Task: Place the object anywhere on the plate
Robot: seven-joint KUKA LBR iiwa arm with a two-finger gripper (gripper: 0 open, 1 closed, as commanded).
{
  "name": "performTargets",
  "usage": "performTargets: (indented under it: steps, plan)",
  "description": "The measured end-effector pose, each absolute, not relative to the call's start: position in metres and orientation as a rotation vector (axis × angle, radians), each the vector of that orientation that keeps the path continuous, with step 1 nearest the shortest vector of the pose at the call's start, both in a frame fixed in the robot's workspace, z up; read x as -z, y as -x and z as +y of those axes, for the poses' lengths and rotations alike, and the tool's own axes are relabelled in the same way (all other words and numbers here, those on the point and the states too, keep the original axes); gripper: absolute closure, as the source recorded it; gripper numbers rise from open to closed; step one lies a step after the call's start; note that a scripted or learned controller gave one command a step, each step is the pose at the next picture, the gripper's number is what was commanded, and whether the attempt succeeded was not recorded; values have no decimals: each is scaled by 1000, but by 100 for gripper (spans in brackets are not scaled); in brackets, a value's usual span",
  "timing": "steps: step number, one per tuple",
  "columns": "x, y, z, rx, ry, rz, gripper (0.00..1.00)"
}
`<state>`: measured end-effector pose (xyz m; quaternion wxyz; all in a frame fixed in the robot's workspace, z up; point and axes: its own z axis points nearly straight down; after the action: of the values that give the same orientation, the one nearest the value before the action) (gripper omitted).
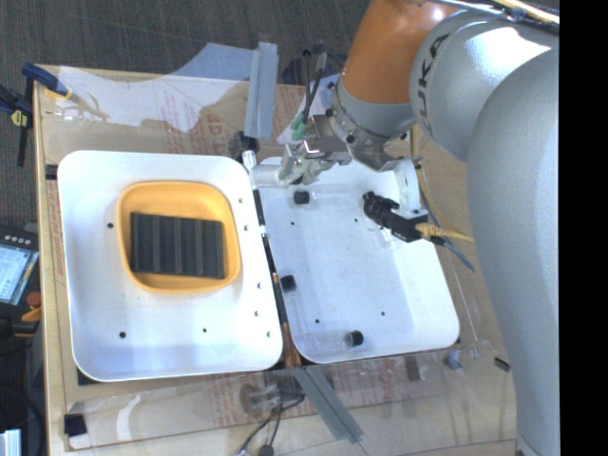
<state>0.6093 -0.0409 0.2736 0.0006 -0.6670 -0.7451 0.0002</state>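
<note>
The gripper (302,160) hangs over the far left corner of the right bin (418,293) — open or holding anything, I cannot tell — with a small dark piece (302,197), likely the object, on the bin floor just beside it, and the yellow plate (176,194) lies off to the left in the left bin (95,321).

The arm (475,93) runs off the frame at 3 o'clock. It hides the right bin's (370,274) 1 o'clock corner. The end effector's (302,160) grip is too small to tell.
</note>
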Motion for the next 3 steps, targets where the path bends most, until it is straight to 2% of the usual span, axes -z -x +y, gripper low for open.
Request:
performTargets:
  steps: [1, 2, 3]
  plan:
    - [-190, -616, -39, -3, 1777, -2584, 100]
    - [-190, -616, -40, -4, 1778, -2584, 0]
    - [-191, -616, -40, -4, 1778, -2584, 0]
